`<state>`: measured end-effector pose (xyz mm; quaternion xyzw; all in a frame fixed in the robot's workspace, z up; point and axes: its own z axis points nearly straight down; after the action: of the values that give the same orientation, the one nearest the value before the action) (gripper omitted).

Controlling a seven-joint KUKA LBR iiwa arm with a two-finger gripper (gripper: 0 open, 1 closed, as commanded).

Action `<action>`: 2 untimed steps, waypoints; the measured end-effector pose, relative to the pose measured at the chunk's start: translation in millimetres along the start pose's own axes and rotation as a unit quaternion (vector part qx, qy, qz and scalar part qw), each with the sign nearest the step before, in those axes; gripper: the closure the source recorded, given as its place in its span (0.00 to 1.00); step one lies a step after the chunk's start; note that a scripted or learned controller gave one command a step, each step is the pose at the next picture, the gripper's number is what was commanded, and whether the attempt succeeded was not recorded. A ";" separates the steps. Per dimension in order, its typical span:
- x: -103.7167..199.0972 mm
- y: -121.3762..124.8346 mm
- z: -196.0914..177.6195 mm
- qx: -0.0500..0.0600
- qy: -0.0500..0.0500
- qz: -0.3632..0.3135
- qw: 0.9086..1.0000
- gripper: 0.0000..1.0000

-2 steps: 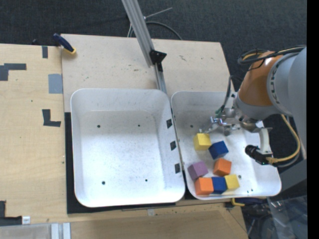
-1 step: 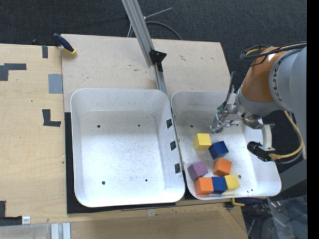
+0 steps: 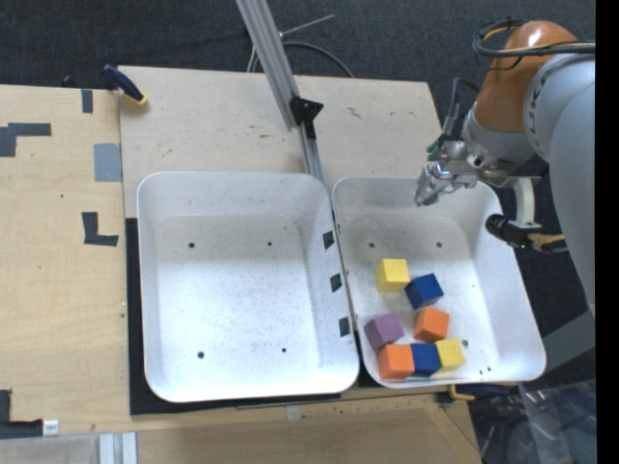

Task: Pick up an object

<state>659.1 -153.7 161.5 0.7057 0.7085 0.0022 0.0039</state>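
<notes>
Several small blocks lie in the right bin (image 3: 503,288): a yellow block (image 3: 393,274), a blue block (image 3: 424,290), an orange block (image 3: 431,324), a purple block (image 3: 384,330), and along the front wall an orange block (image 3: 395,361), a blue block (image 3: 426,358) and a yellow block (image 3: 450,354). My gripper (image 3: 428,191) hangs over the bin's far edge, well behind the blocks and apart from all of them. Nothing shows between its tips.
The left bin (image 3: 155,220) stands beside the right one. A slanted metal pole (image 3: 276,56) runs down to the gap between the bins. A blue and yellow clamp (image 3: 126,85) lies on the bench at the far left. Cables (image 3: 522,232) hang by the arm.
</notes>
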 end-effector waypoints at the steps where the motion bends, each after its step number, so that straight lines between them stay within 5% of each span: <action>1: 44.2 -38.9 -141.2 0.000 0.001 0.000 1.000 1.00; 2: 101.1 -34.2 -133.5 0.005 0.002 -0.001 1.000 1.00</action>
<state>623.3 -52.4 294.4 0.7048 0.7094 0.0001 -0.0008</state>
